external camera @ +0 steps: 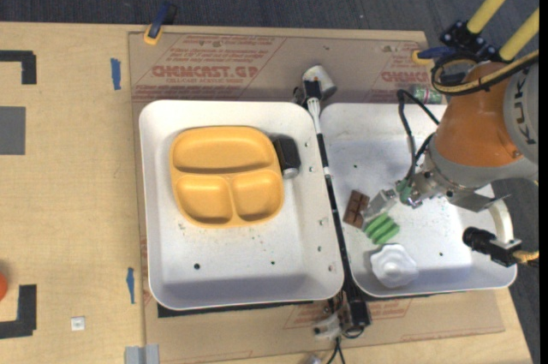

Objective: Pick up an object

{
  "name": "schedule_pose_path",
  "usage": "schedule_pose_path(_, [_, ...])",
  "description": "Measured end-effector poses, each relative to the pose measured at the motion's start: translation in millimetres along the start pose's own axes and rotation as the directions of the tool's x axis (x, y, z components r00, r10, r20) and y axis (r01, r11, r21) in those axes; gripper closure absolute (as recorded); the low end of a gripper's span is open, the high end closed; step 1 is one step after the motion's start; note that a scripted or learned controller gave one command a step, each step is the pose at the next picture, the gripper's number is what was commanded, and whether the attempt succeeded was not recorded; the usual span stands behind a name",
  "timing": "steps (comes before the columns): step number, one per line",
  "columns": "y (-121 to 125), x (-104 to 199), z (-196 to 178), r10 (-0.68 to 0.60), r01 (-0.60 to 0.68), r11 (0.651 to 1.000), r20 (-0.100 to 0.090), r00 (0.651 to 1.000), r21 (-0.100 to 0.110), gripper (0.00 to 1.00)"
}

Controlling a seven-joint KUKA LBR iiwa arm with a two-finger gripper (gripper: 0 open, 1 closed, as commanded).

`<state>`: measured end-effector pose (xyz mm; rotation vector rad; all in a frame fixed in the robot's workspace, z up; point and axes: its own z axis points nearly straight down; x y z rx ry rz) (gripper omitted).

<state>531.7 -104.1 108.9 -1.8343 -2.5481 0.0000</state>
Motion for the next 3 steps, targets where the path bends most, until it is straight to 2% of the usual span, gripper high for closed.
schedule_pose_path(1, [-35.3,14.0,23.9,0.031,-0.031,1.000,0.001,1.000,-0.001,0.00])
schedule_pose_path(2, [-33.9,14.8,13.9,0.031,-0.031,1.000,-0.001,1.000,-0.004,1.00])
schedule_pose_path(3, [-31.8,69.1,-75.4,0.354,-0.354,0.935,0.001,0.935,-0.002,1.00])
